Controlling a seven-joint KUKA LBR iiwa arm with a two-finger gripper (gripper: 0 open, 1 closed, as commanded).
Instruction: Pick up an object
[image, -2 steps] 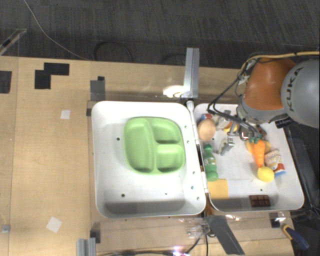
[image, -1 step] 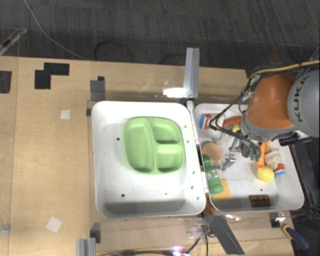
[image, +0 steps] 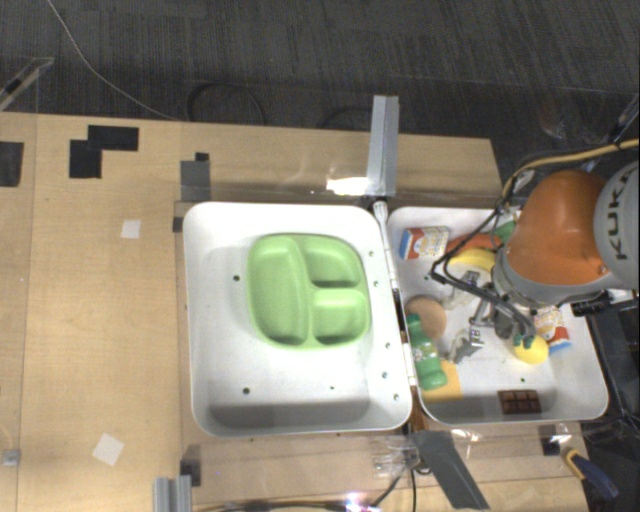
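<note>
My gripper (image: 484, 328) hangs low over the middle of the right bin (image: 590, 395), under the arm's orange band (image: 556, 230). Just left of it lies a brown egg-shaped object (image: 428, 318). A small yellow fruit (image: 531, 349) sits just to its right, beside a red and white item (image: 557, 336). A green bottle (image: 429, 366) lies on a yellow block (image: 447, 381) at the bin's front left. A white and red packet (image: 424, 243) and a yellow banana-like piece (image: 471, 262) lie at the back. Nothing is visibly held.
A brown chocolate bar (image: 520, 402) lies near the right bin's front wall. The left bin (image: 210, 400) holds a green divided plate (image: 306, 289). A metal post (image: 384, 150) stands behind the bins, and cables trail off the arm.
</note>
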